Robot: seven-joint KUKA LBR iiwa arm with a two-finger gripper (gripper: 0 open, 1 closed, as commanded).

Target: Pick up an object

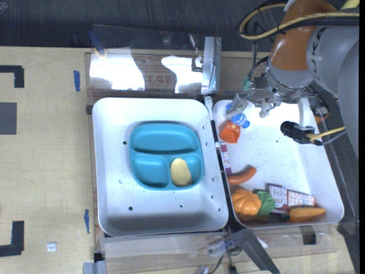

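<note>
My gripper point(249, 109) hangs over the far left part of the right bin point(319, 153), below the orange wrist band. Its two fingers stand apart, open, with nothing between them. Just below and to the left of the fingertips lies a small orange bottle point(230, 132) with a blue cap point(239, 120), close to the bin's left wall. An orange-red sausage point(242, 175) lies further toward the front of that bin.
Along the right bin's front wall lie an orange pumpkin-like toy point(245, 203), a green item point(266, 202), a flat printed box point(288, 198) and a carrot point(307, 213). The left bin point(108, 153) holds a blue divided tray point(162, 153) with a yellow egg-shaped object point(181, 172).
</note>
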